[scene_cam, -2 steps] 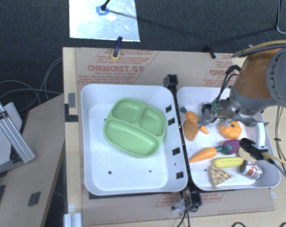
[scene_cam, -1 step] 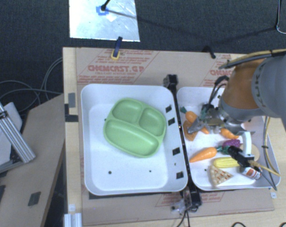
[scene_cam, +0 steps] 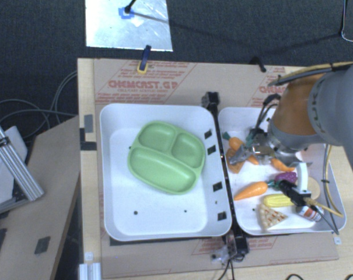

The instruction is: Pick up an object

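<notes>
Carrot (scene_cam: 251, 189) in rt bin (scene_cam: 241, 221); arm (scene_cam: 316, 112) hides bin's far corner.

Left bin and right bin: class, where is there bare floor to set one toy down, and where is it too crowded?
The left bin has bare white floor in front of the green divided plate, toward its near wall. The right bin is crowded: gripper, carrot, corn, pizza slice and other toys. A small bare patch lies at its far corner.
</notes>
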Robot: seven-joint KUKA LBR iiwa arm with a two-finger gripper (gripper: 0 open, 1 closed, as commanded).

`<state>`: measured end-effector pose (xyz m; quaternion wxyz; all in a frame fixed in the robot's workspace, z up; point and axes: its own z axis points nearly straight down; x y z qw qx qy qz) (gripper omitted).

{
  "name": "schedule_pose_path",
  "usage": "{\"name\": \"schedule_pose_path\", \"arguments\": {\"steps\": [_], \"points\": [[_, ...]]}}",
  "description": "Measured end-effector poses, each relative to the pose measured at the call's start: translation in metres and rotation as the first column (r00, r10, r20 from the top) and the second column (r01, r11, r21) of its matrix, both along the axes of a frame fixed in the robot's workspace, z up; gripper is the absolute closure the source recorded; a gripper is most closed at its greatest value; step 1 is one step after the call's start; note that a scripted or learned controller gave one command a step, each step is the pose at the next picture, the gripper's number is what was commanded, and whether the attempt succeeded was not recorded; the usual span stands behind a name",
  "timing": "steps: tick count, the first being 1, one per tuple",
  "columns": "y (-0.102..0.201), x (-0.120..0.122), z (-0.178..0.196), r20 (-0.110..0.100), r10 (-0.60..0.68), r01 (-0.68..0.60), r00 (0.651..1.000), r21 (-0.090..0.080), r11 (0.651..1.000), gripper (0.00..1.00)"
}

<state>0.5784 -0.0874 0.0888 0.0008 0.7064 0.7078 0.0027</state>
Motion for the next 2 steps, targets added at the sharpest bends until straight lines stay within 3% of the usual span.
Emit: {"name": "schedule_pose_path", "arguments": {"steps": [1, 2], "points": [[0.0, 0.003, 0.013, 0.011, 0.0, 0.0, 1.0, -0.001, 1.0, 1.0], [-0.001, 0.009, 0.076, 0.002, 0.003, -0.003, 1.0, -0.004, 1.0, 1.0]]}}
